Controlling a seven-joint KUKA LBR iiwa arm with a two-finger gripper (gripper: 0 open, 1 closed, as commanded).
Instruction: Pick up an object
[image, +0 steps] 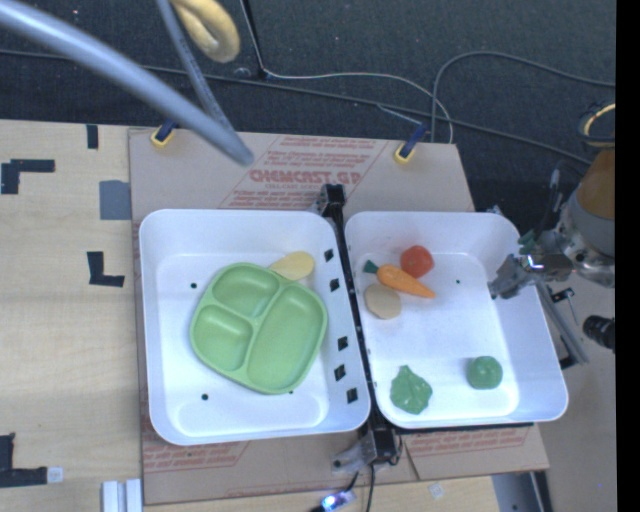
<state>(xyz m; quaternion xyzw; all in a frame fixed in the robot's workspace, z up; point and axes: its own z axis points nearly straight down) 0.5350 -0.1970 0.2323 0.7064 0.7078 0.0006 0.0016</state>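
carrot (405, 281) lies beside tomato (416, 260) in right bin (530, 350); pincer (510, 275) at the rim, grip state cannot be told, nothing visibly held.

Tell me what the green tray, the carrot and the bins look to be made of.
Green tray: likely moulded plastic, matte, one even pale green with soft rounded compartment ridges.
Carrot: probably plastic or rubber toy food; flat uniform orange, smooth, green stub at one end.
Bins: seemingly thin white plastic, slightly glossy, with rounded corners and rolled rims.
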